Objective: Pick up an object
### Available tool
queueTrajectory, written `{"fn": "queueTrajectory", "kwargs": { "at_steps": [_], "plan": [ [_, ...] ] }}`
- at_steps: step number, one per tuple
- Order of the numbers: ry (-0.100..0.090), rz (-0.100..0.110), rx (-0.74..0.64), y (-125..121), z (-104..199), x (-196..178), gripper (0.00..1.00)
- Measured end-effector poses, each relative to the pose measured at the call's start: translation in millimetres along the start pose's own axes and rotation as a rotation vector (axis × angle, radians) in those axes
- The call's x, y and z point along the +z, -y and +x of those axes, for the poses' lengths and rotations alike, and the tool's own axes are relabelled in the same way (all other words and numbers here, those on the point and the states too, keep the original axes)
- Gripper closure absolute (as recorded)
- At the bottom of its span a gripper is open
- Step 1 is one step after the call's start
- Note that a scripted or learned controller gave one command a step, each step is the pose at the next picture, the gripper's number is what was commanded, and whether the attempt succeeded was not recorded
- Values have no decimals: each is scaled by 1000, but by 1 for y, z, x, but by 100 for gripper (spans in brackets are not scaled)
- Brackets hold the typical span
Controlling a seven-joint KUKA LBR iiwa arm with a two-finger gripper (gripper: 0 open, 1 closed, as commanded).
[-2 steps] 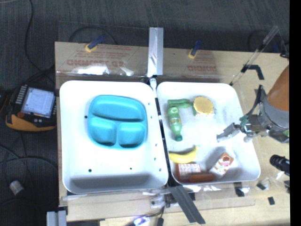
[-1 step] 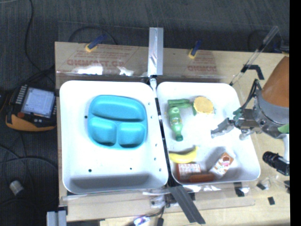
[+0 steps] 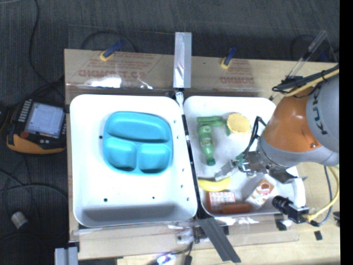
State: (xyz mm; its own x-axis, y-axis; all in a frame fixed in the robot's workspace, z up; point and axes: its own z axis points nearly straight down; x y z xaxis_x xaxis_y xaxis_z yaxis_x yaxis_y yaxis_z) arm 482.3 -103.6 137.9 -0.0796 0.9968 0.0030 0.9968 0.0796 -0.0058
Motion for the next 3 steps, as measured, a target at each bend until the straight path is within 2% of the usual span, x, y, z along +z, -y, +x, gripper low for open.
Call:
{"fn": "queueTrajectory", "kwargs": {
  "at_steps": [1, 2, 3],
  "plan": [
    [-2, 4, 1, 1, 0, -8, 100],
    [1, -2, -56, 0, 0, -51, 100],
    [1, -2, -57, 0, 0, -51, 0]
  ]
}}
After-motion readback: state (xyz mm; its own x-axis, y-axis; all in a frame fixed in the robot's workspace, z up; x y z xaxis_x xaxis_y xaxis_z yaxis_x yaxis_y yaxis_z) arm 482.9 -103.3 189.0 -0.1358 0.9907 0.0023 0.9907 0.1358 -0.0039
